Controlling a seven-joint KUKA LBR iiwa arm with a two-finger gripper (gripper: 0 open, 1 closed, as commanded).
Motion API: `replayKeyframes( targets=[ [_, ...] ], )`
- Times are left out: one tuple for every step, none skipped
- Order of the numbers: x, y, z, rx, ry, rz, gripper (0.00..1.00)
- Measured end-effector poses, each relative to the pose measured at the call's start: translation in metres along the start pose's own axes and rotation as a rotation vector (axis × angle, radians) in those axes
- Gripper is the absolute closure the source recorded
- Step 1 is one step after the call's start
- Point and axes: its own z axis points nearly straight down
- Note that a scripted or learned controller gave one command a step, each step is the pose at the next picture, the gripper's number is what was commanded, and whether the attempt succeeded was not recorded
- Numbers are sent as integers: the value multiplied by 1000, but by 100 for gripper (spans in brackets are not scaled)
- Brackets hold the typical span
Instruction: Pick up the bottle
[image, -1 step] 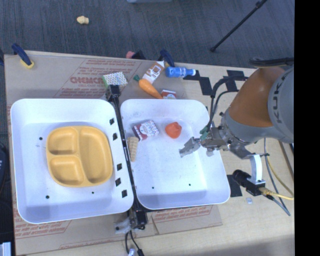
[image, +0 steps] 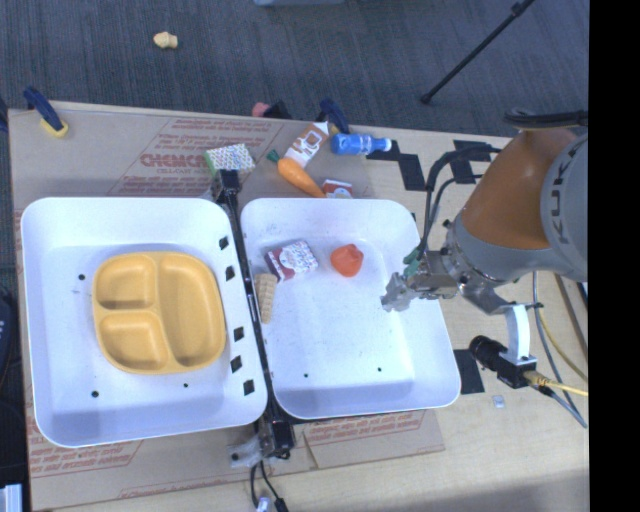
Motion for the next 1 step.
replayKeyframes(
  targets=[
    [32,-28,73,0,0,-2,100]
  ],
)
